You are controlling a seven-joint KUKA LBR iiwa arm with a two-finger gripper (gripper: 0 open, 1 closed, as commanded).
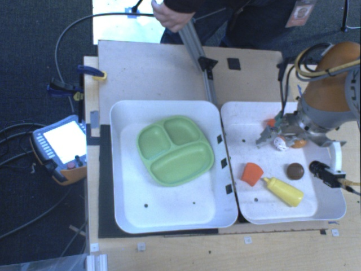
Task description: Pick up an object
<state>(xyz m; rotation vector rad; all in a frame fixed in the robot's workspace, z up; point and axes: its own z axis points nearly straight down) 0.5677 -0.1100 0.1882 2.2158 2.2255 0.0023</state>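
My gripper (269, 135) hangs low over the far part of the right bin (248, 117), reaching in from the right. Just beside it lies a small white and red object (280, 144), with an orange piece (299, 143) partly hidden under the wrist. I cannot tell whether the gripper touches either of them. Nearer the front of the same bin lie an orange cup-like object (252, 174), a yellow bottle (285, 190) and a brown ball (295, 171), all apart from the gripper.
The left bin (130, 208) holds a green divided plate (175, 150). A person's hand (169, 14) grips a slanted metal bar (198, 49) beyond the bins. A handheld control pendant (59, 148) lies off the bench at left.
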